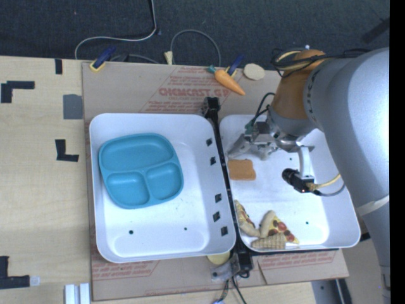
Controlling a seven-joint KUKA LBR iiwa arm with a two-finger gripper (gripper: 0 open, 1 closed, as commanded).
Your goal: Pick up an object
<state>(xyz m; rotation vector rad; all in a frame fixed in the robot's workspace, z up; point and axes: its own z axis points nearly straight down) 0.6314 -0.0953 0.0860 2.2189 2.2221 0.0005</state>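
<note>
Broadly, the table (38, 170) carries two white bins on printed cardboard; its red lettering is too blurred to read. The left bin (114, 239) holds a blue divided tray (140, 170). The grey arm (354, 119) reaches over the right bin (329, 223), its gripper (243, 145) low near that bin's upper left. Whether it is apart or together I cannot tell. The nearest object, a tan bread-like piece (242, 170), lies just below the gripper, long axis roughly left-right. A pizza slice (277, 229) and another food piece (245, 219) lie further toward the bin's near edge. A toy carrot (228, 81) sits outside the bins.
</note>
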